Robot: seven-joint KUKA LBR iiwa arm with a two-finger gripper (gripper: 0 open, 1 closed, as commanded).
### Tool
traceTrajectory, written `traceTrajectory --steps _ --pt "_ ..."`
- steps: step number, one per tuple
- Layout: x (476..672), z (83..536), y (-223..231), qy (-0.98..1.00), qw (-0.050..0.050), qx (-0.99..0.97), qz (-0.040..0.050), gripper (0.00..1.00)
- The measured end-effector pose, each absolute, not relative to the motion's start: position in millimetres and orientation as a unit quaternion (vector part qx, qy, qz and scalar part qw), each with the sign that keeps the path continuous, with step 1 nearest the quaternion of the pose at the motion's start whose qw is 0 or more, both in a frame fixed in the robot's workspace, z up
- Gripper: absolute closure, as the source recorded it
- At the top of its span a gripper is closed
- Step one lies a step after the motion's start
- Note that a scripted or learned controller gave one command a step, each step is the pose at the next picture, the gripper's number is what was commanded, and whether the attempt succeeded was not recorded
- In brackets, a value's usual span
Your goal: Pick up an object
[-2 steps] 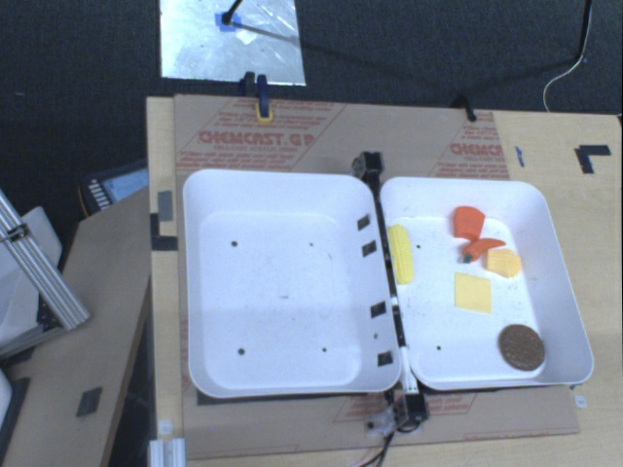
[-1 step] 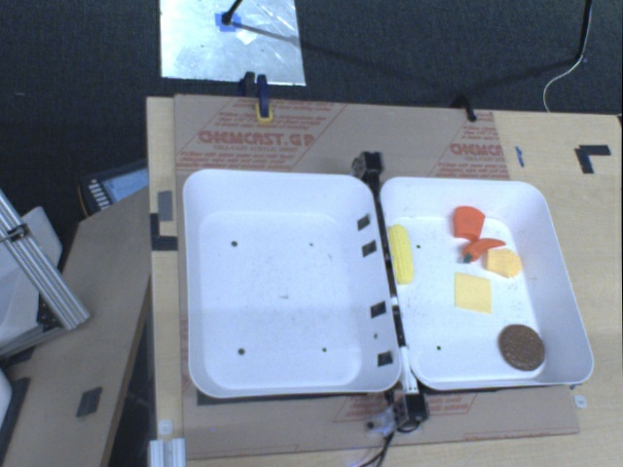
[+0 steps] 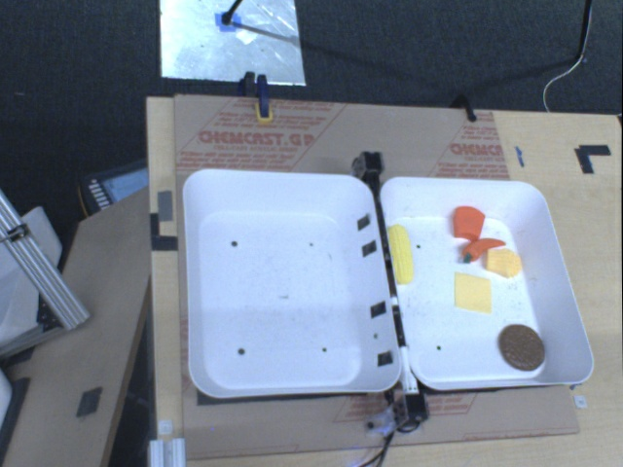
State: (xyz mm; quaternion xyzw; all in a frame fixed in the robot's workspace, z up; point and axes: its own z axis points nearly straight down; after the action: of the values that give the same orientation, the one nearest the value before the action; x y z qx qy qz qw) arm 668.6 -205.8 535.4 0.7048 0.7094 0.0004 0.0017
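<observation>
1. Gripper: its state cannot be told from the camera view, nor whether it has hold of anything.
2. Right bin (image 3: 560, 261): a shallow white tray holding all the loose objects.
3. Corn cob (image 3: 400, 253): yellow, lying lengthwise near the right bin's left wall, just beside the divide between the bins.
4. Orange piece (image 3: 467, 222): at the far end of the right bin, with a carrot-like piece (image 3: 481, 249) just below it.
5. Small yellow-orange block (image 3: 503, 263): touching or just beside the carrot-like piece, on its right.
6. Flat yellow square (image 3: 474, 293): mid-bin, lying flat, apart from the corn cob.
7. Brown round disc (image 3: 522, 346): in the near right corner of the right bin, apart from the rest.
8. Left bin (image 3: 282, 280): white, its floor marked with a few small dark dots.
9. Bench (image 3: 321, 134): a brown board with reddish printed lettering, bearing both bins side by side, with black clips along their join.
10. Surroundings: dark carpet (image 3: 78, 56) beyond the bench, a shiny metal sheet (image 3: 234, 27) on it, and an aluminium rail (image 3: 39, 270) at the left edge.
</observation>
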Motion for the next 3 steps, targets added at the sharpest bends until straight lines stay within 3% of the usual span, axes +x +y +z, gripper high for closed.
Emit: traceTrajectory --steps 3 --pt "668.6 535.4 -205.8 0.709 0.002 0.705 0.0002 1.00"
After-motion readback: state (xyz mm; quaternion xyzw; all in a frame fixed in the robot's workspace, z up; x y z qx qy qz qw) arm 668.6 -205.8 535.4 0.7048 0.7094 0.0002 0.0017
